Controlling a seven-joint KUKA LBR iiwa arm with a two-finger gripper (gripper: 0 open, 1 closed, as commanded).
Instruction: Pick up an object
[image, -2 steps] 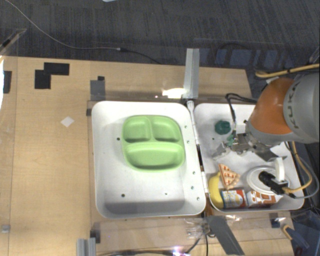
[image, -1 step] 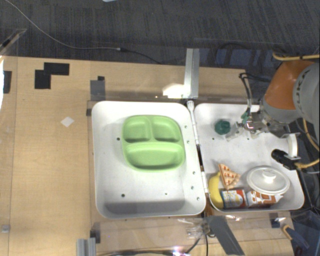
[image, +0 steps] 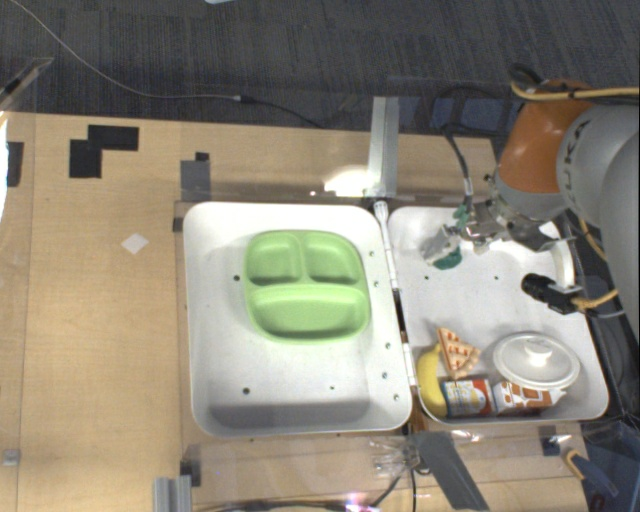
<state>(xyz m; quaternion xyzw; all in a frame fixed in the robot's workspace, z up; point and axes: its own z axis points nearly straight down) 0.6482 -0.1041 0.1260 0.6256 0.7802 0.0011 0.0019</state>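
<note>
My gripper (image: 443, 246) reaches in from the right and hangs over the far left part of the right bin (image: 500, 290). A small teal object (image: 449, 261) lies right under its tip, partly covered by it; whether they touch I cannot tell. Along that bin's near edge lie a toy pizza slice (image: 458, 350), a yellow banana-like piece (image: 429, 380), a printed carton on its side (image: 495, 397) and a white lidded bowl (image: 537, 362).
The left bin (image: 215, 330) holds a green divided plate (image: 303, 283) near its middle. A metal divider (image: 392, 290) separates the two bins. The grey arm with its orange band (image: 535, 150) crosses the right bin's far right corner.
</note>
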